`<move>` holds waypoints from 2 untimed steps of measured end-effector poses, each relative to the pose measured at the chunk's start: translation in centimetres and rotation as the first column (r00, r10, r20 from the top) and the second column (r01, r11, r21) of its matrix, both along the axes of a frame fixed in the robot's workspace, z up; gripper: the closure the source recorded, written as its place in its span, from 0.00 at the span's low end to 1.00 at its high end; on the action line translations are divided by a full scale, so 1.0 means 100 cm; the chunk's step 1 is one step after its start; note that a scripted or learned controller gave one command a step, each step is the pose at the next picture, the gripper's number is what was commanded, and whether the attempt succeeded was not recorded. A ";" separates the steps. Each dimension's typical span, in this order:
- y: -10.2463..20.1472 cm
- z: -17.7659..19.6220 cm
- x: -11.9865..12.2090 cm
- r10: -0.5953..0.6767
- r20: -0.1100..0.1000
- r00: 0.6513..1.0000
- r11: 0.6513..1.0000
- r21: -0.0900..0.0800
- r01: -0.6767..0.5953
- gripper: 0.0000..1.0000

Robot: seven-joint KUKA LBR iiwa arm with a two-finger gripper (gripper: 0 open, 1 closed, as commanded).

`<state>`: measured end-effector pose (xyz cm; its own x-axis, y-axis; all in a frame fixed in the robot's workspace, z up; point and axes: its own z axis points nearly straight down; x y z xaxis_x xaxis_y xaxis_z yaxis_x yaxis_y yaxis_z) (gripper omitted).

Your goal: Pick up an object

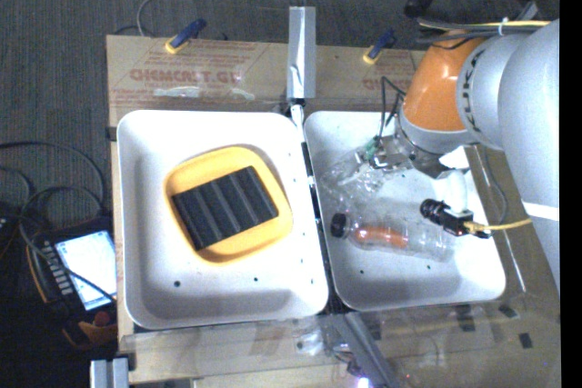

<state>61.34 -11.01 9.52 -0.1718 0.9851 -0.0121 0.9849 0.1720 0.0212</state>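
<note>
— Claw (378, 155) position first: where do we have it?

— Low in the right bin (473, 279), toward the far edge of the table (209, 75), right at a crumpled clear plastic piece (350, 177). We cannot tell whether it is spread or pressed together. Glare and clear plastic blur that spot, so we claim no hold on anything.

— What can we pick?

— Two things in that bin. One is the crumpled piece. The other is a clear bottle (400, 237) with a black cap (337, 223), lying on its side nearer the table's near edge. In the left bin (145, 150) a yellow tray (227, 159) with a black ribbed insert (223, 206) lies flat, well apart from the arm (509, 104).

— Why do we judge the crumpled piece the target?

— The arm reaches in from the table's right edge, and the claw sits at that piece, not at the bottle.

— Room to move?

— Tight on one side, we judge. The piece lies near the wall shared by both bins, so a push leftward could pin it there. Toward the right edge the bin floor is bare, and straight up is open.
</note>
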 end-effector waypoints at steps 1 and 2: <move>-0.004 0.000 -0.035 0.129 0.003 0.992 0.992 0.000 -0.129 0.00; -0.004 0.000 -0.035 0.129 0.003 0.992 0.992 0.000 -0.129 0.00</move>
<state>57.81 -11.37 9.50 -0.2971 0.9547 -0.0128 0.9545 0.2974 0.0240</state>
